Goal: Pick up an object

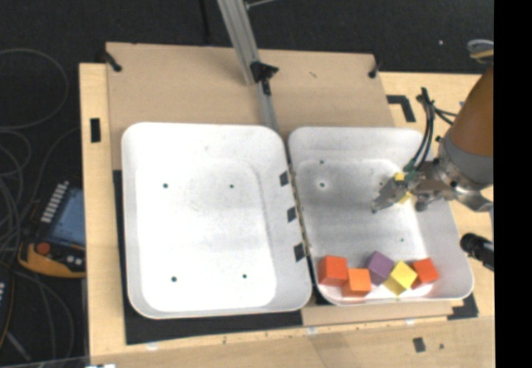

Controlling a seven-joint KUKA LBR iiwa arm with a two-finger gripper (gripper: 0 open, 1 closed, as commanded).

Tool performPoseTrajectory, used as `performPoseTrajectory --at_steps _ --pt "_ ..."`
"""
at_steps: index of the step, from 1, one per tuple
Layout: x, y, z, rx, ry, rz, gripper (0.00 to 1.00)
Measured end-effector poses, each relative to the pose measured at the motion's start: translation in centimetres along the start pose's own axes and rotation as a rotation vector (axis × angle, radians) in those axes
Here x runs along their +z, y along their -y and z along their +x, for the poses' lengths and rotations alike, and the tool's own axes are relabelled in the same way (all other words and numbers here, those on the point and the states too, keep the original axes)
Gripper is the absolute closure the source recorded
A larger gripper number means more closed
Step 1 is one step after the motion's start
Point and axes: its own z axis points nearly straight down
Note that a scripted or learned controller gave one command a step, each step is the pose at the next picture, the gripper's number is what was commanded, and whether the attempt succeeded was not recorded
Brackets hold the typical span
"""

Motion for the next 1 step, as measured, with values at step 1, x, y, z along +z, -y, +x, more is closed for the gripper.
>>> performPoseTrajectory --at_steps 1 --pt "8.87 -0.06 -3.93 -0.002 0.0 0.009 0.0"
